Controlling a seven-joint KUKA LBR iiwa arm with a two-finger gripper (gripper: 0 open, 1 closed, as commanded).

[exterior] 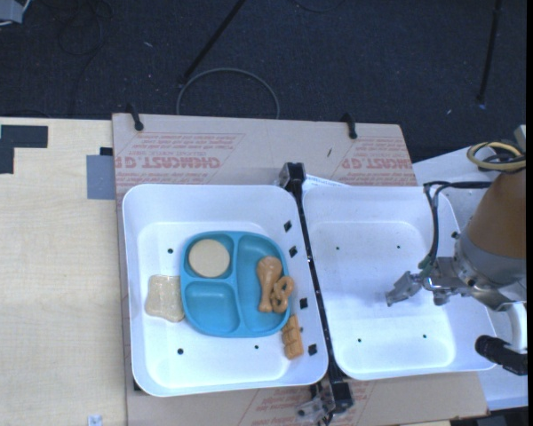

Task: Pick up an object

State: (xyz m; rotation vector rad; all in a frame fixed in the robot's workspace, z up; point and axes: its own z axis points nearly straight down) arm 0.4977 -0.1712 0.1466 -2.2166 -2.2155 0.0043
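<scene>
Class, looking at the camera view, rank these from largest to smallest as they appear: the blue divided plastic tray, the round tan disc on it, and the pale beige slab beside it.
1. Blue divided plastic tray
2. Round tan disc and pale beige slab: too alike to rank.

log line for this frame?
gripper: over right bin, holding nothing | plate, foods: left bin | phase: pre-grasp

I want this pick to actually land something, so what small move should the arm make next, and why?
Probably a shift left across the divider toward the left bin. The gripper sits over the right bin, while the blue tray, the round biscuit and the other food pieces all lie in the left bin.
</scene>
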